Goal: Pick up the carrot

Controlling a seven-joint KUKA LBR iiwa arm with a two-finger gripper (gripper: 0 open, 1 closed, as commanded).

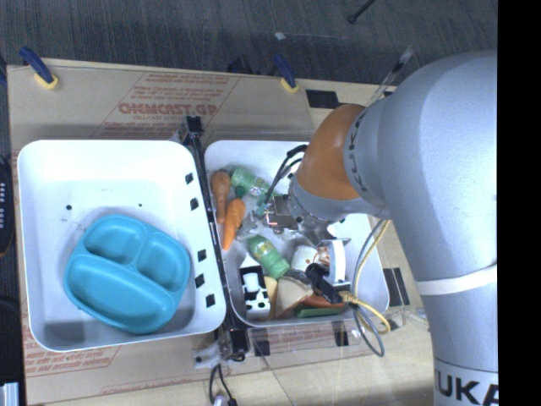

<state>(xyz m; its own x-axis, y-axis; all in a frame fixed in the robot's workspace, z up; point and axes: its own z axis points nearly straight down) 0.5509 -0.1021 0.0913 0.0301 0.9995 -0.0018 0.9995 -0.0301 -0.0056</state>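
You find the carrot (230, 219) not yet picked up: it lies in the right bin (254, 152), against the wall that bin shares with the left bin (51, 155), just to the camera-left of the gripper (275, 214). A second orange piece (221, 187) lies above it, touching or nearly so; which of them the task means is uncertain. The whole lift, by my judgement, remains to be done. The gripper sits low among the clutter under the orange-banded wrist (331, 163), and its state cannot be told. A green bottle (269, 256) lies just below it, another green item (248, 179) just above. Nothing is visibly held. The blue divided plate (127, 273) rests well apart in the left bin.
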